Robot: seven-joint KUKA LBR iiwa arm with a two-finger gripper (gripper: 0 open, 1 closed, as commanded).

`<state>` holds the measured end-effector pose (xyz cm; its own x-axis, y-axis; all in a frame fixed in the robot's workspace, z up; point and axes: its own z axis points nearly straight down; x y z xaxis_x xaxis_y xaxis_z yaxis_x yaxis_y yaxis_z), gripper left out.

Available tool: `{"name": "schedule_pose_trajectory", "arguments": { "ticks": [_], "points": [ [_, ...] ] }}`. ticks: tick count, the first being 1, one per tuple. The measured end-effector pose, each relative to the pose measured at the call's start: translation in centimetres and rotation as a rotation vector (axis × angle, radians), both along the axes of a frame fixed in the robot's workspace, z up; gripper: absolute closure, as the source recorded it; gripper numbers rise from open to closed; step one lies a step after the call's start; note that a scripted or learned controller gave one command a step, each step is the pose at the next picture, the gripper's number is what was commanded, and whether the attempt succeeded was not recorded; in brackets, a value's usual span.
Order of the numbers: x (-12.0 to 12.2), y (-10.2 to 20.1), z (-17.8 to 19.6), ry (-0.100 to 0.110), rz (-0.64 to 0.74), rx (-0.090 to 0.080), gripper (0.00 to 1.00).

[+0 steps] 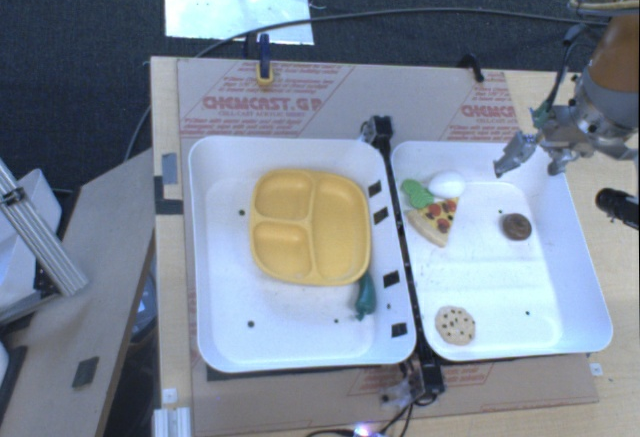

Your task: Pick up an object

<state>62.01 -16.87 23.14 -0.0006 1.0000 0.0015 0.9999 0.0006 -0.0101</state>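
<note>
Camera view: two white bins side by side on the table (pixel 480 90).
Tool (pixel 535 157): above the right bin's (pixel 580 325) far edge, fingers spread apart, gripping nothing.
Right bin contents: pizza slice (pixel 435 220), green piece (pixel 417 192) and white egg-like piece (pixel 446 185) clustered near the far left corner; brown round piece (pixel 516 226) to their right, nearest the tool; chip cookie (pixel 455 325) at the near edge.
Left bin (pixel 215 325): yellow divided plate (pixel 308 225); small teal item (pixel 365 297) just beside its near right corner.
</note>
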Motion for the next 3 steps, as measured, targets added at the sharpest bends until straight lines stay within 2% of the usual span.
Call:
{"name": "schedule_pose_trajectory", "arguments": {
  "ticks": [1, 2, 3],
  "points": [
    [0.2, 0.0, 0.8, -0.012, 0.003, -0.002, 0.0],
    [0.7, -0.6, -5.1, -0.009, 0.001, -0.002, 0.0],
    [0.5, 0.5, -10.1, -0.009, 0.004, -0.001, 0.0]
  ]
}}
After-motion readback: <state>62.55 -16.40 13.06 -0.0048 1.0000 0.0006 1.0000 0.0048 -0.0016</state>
